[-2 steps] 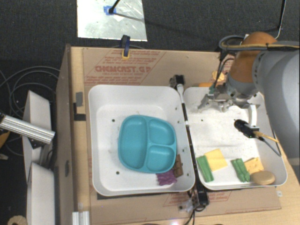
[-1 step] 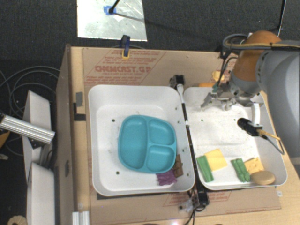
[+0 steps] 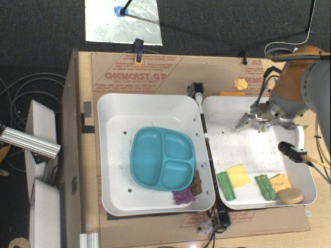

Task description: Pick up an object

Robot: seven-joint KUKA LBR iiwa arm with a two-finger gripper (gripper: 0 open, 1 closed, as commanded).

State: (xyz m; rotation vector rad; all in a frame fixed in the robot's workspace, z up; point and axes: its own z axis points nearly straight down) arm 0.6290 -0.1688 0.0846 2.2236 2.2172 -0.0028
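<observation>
In the left white bin [image 3: 111,138] we see a teal plastic divided plate [image 3: 162,158] with a purple scrap [image 3: 182,196] at its lower edge. In the right white bin [image 3: 222,110], 2 green strips [image 3: 225,185], a yellow block [image 3: 239,175] and a tan round piece [image 3: 290,195] crowd the near wall. The gripper [image 3: 255,122] hovers over bare floor, fingers spread and empty; we judge nothing picked yet, with open room to descend.

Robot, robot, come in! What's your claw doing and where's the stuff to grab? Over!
Gripper open, holding nothing, over right bin's bare upper part. Yellow block, green pieces, tan round piece along bin's near edge. Nothing in the way.
</observation>
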